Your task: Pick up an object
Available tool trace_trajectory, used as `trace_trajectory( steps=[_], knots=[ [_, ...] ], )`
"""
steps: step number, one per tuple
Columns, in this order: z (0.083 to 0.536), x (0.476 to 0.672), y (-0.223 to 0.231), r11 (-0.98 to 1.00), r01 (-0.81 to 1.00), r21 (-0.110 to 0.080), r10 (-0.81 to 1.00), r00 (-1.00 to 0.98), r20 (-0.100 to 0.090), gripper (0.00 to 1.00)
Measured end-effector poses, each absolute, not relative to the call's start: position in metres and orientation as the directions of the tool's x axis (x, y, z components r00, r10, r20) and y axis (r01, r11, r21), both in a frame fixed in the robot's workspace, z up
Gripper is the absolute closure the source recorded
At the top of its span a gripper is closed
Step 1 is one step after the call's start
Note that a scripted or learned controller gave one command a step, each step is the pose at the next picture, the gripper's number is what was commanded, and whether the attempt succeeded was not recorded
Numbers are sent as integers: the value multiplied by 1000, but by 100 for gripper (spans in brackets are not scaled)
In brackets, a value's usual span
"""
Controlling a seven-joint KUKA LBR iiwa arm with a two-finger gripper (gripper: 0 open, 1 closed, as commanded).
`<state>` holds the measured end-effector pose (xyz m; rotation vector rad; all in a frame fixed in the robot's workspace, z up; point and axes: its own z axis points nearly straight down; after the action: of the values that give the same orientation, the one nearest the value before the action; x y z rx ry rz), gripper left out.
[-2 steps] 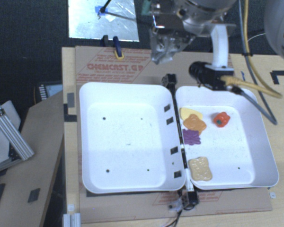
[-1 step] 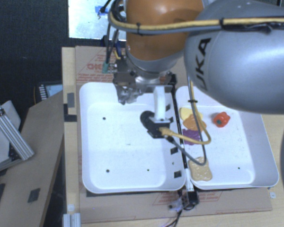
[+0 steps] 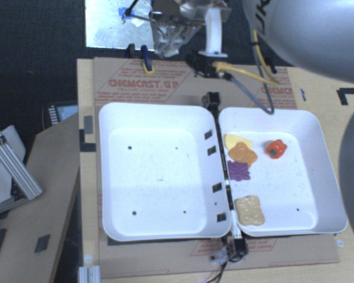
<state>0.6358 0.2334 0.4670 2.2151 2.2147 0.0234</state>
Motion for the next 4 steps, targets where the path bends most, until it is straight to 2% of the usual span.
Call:
trace_trajectory(
  steps=[1, 2, 3, 4],
  knots=[
    [542, 568, 235, 7, 1000, 9, 1000, -7, 6, 100],
    [342, 501, 180, -2, 1000, -18, 1000, 2, -7, 100],
    [339, 486, 110, -6, 1000, -1, 1000, 6, -2, 100],
    [439, 487, 116, 4, 1000, 11, 1000, -4, 3, 100]
  ],
)
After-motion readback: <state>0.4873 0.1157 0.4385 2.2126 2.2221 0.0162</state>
